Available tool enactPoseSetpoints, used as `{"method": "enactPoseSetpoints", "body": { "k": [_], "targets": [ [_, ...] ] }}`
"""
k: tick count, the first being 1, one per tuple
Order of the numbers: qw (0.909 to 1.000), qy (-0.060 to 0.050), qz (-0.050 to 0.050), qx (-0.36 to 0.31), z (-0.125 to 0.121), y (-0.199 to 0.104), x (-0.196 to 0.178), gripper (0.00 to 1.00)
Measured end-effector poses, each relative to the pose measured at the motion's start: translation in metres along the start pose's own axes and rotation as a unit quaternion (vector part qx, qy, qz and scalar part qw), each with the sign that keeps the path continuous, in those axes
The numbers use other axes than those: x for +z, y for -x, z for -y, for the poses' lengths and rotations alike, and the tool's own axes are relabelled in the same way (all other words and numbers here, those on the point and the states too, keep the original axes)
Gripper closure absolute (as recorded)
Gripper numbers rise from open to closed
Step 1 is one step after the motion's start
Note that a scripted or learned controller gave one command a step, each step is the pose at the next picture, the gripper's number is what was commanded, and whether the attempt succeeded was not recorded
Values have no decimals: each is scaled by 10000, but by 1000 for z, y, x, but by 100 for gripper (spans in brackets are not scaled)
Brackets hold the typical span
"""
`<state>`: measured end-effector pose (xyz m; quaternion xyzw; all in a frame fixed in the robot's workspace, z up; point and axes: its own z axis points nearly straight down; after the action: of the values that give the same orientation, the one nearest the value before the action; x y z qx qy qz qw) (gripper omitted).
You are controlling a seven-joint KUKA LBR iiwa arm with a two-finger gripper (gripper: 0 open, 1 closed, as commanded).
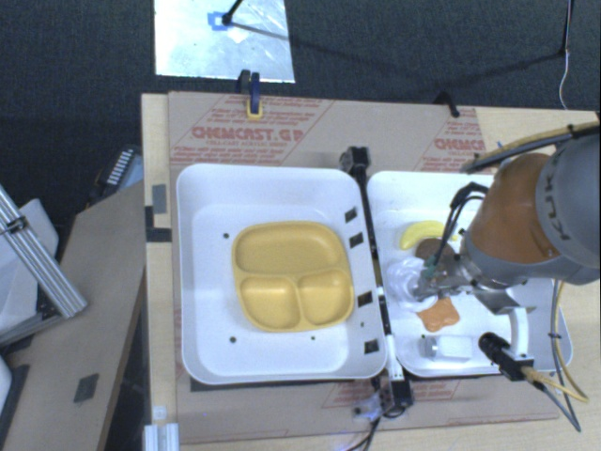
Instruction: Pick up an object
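**Robot Arm Reached Into Right Bin Among Scattered Objects**

The grey KUKA arm (554,224), its orange band facing the overhead camera, leaned in from the right over the right bin (394,191) of two white bins set side by side on the bench. Its gripper (434,285) hung low near the middle of that bin, just beside a clear plastic object (404,278) and above an orange piece (439,315); whether the jaws were parted or clamped could not be told, and nothing could be seen between them. A yellow banana-shaped object (421,234) lay toward the bin's far side, touching a small brown item (429,249), while a white block (449,348) rested near the front wall. In the left bin (202,252) sat a yellow three-compartment tray (286,275), roughly centred.
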<state>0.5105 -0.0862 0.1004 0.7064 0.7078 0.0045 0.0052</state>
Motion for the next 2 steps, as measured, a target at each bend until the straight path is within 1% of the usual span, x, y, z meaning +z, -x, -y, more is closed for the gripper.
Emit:
{"method": "enactPoseSetpoints", "body": {
  "k": [1, 2],
  "targets": [
    [10000, -39, 2, -6, -6, 8, -47, 100],
    [10000, -30, 0, -13, -4, 2, -108, 100]
  ]
}}
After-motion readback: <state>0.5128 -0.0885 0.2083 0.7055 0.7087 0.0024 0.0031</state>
